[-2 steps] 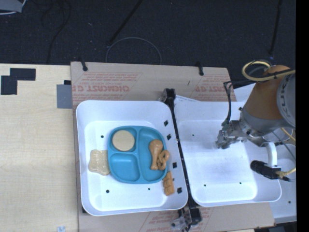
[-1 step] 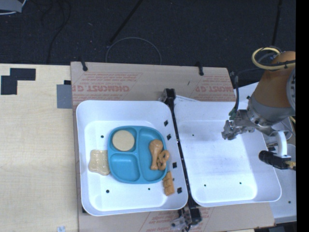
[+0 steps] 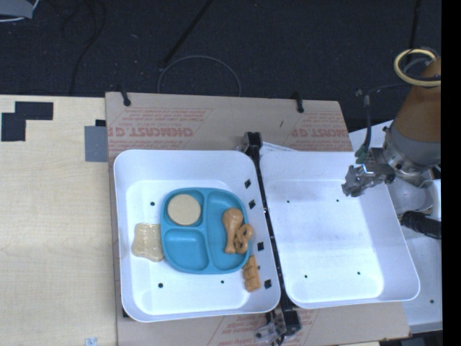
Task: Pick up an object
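Observation:
A blue divided plate [image 3: 189, 251] lies in the left bin [image 3: 137, 175]. A round beige cracker [image 3: 183, 209] rests in its upper-left compartment, and a tan pretzel-like piece [image 3: 235, 230] lies in its right compartment. A pale bread-like piece [image 3: 148, 241] lies on the bin floor against the plate's left edge. A small brown piece [image 3: 251, 273] sits just off the plate's lower right corner. My gripper [image 3: 354, 181] hangs over the upper right edge of the right bin [image 3: 338, 229], far from all these items, with nothing seen between its fingers.
A black divider strip [image 3: 263, 218] runs between the two bins. Both bins sit on a cardboard sheet [image 3: 216, 125]. A wooden bench top [image 3: 50, 222] spreads to the left. The arm's orange band [image 3: 418, 110] rises at the right.

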You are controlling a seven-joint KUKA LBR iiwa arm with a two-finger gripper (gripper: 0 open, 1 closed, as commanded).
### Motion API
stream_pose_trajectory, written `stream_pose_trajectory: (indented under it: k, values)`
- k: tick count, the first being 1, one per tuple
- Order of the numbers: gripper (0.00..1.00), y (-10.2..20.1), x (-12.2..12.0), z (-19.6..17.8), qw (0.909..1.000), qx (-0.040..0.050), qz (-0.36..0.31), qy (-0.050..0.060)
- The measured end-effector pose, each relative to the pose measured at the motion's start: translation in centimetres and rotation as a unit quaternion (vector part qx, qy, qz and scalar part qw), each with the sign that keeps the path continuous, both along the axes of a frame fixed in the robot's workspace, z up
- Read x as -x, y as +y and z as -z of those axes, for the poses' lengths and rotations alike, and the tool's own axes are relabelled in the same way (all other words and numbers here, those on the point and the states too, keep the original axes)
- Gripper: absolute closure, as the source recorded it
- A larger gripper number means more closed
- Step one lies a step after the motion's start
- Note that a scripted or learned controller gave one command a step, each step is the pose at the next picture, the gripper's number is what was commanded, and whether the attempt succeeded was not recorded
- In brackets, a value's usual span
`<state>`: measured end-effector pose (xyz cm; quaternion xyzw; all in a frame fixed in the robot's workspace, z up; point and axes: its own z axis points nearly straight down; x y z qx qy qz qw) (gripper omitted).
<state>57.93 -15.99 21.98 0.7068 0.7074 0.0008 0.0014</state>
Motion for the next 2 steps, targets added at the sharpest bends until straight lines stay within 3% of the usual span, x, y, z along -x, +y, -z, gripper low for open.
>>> stream_pose_trajectory:
  k: [2]
  values:
    - [1.0, 11.8, 0.1, 0.4, 1.0, -0.0014, -0.002, 0.004]
